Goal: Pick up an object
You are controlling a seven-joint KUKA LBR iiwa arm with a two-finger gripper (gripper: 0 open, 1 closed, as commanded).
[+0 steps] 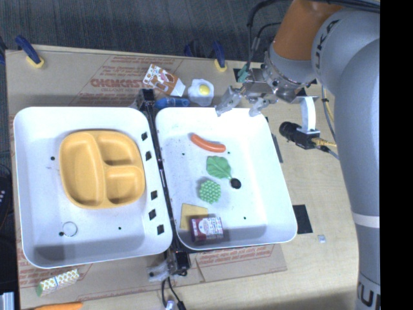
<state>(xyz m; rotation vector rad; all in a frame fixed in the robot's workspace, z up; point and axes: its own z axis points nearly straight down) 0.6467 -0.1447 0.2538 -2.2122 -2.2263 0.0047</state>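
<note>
Camera view shows the gripper (241,103) spread open and empty, the sausage (208,143) lying just below its jaws, unpicked.

My surface (310,192) is tan, overlaid with printed cardboard (116,76) and held by blue clamps (29,50). Dark grey carpet (129,11) lies beyond.

Two bins sit side by side on the bench (310,192). The left bin (32,192) holds a divided tray (101,168). In the right bin (271,192), a sausage (208,143) lies farthest back, a leaf (218,167) and a dotted ball (209,190) before it, a small box (206,228) at the front wall. The gripper (242,104) hangs over that bin's back rim.
</note>
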